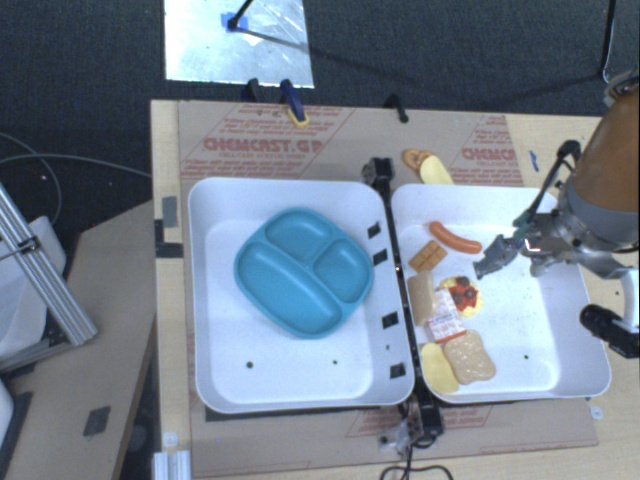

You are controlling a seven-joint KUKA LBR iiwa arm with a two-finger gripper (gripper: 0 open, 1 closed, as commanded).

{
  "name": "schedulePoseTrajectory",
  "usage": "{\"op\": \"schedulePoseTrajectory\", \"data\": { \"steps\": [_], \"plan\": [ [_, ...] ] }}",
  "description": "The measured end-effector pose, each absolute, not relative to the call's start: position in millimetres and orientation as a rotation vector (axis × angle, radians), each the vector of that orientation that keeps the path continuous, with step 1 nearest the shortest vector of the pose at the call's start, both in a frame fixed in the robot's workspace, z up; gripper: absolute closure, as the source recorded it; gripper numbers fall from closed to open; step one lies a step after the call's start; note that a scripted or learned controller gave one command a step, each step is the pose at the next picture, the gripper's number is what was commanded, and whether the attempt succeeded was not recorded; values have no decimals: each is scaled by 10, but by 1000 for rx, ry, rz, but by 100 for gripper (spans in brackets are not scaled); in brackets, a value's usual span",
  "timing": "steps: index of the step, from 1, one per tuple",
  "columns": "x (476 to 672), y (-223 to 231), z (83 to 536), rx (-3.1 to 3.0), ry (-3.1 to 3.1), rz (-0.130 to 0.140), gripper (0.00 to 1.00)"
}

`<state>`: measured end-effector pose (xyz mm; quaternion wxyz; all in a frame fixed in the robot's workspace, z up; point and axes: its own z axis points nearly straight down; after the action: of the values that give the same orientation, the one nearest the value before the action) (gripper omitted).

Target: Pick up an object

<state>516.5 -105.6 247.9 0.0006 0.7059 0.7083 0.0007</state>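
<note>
A counter (330, 133) seen from above carries two shallow white bins side by side. The left bin (215, 358) holds a blue divided plate (303, 271), lying flat near its middle, well apart from everything else and seemingly not part of this attempt.

The right bin (560, 363) holds a scatter of small toy foods, bunched along its left side. A red sausage (455, 236) lies toward the far end. Just near of it sits a small brown cracker (427, 257). Nearer still is a yellow piece with red and dark topping (462, 294), then a red-and-white packet (444, 326), and nearest the camera a slice of toast (470, 357). A yellow piece (435, 171) rests outside the bins on the counter, at the far edge.

The grey arm reaches in from the right, its gripper (495, 259) low over the right bin, angled leftward toward the food cluster. Its tip hangs just right of the topped yellow piece and near of the sausage, probably lining up on one of them. Nothing shows between the jaws, and whether they are spread or pressed together cannot be told.
</note>
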Motion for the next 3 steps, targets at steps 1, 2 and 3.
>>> {"op": "schedulePoseTrajectory", "data": {
  "steps": [1, 2, 3],
  "plan": [
    [5498, -340, 1824, 2212, 2237, 1, 0],
    [5645, 273, 2600, 2205, 2230, 15, 0],
    [6567, 951, 2701, 2206, 2230, 15, 0]
  ]
}}
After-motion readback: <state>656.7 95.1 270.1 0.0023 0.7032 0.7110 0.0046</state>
